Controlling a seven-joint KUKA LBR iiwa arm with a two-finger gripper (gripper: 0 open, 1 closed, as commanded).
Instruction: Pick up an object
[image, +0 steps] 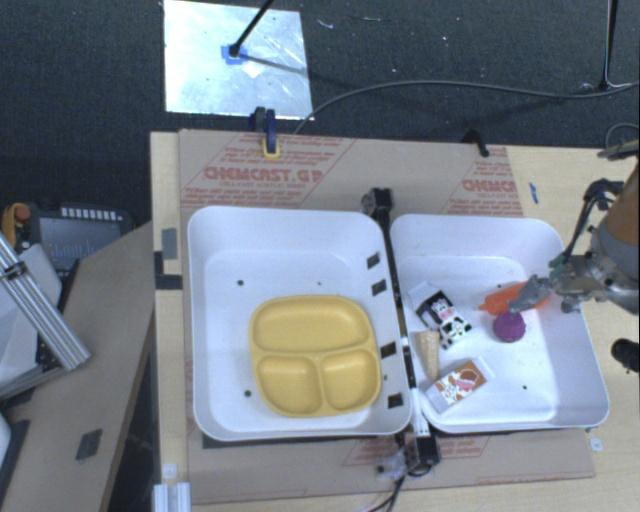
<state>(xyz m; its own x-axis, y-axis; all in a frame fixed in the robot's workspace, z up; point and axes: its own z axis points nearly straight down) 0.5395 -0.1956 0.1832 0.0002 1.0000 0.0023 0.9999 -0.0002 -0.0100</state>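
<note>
An orange object (503, 297) lies in the right bin (575, 395), touching the tip of the tool (543, 287) (whether it is spread or pressed together cannot be told). Just below the tool sits a purple piece (509, 327); farther left, a black-and-white toy (444, 316), then the yellow tray (314, 353)

The arm reaches in low from the right; its tool (543, 287) looks blurred.
</note>
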